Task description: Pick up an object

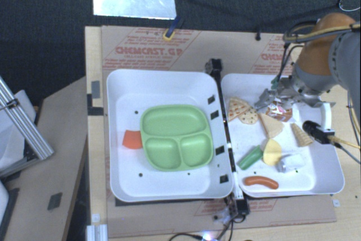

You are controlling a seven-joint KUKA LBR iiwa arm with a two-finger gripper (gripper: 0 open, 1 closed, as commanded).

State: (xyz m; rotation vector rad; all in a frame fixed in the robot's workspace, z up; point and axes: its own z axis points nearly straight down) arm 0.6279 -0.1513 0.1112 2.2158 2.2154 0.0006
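My gripper (273, 101) is low in the right bin (327, 178), near its back middle. It hangs just over a small red and white object (281, 113); whether it touches it is hidden by the wrist. Beside it to the left lies a tan waffle-like piece (239, 110). In front of it are a pale cheese wedge (271, 126) and a cone (300, 135). Further forward lie a green pickle (249, 158), a yellow piece (272, 151), a grey-white item (288, 162) and a red sausage (260, 182).
The left bin (121, 178) holds a green divided plate (175, 137) and a small orange block (132, 139). A black-clipped wall (221, 121) separates the bins. The arm's grey body and orange band (330, 36) reach in over the right bin's back corner.
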